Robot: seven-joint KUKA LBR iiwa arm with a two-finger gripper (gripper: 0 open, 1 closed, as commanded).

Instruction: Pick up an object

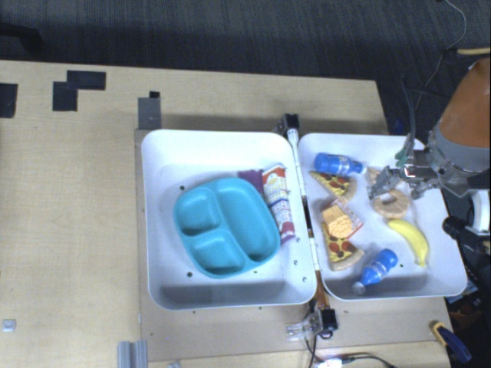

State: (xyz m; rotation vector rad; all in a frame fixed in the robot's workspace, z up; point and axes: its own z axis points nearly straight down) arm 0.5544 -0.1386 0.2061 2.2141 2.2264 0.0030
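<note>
Gripper (pixel 393 176) position, as you see it from above: low over the right bin (pixel 453 286), at its upper right, directly above a pale ring-shaped item, seemingly a toy doughnut (pixel 390 203). Whether the gripper is open or closed cannot be told from this angle, and nothing can be confirmed as held. You should therefore read the pick as not yet done; the doughnut appears to lie on the bin floor. Candidate objects near it: a yellow banana (pixel 410 240) just below the doughnut, a blue bottle (pixel 336 163) lying on its side at the upper left of this bin, a second blue bottle (pixel 377 270) toward the lower edge, two pizza slices (pixel 342 249) and a small orange packet (pixel 339 222) near the dividing wall. In the left bin (pixel 157 205) sit a turquoise divided tray (pixel 225 227) and a red-and-white packet (pixel 279 200), well apart from the arm. What remains, in your judgement: closing on an item, most likely the doughnut, and lifting it clear of the bin.
</note>
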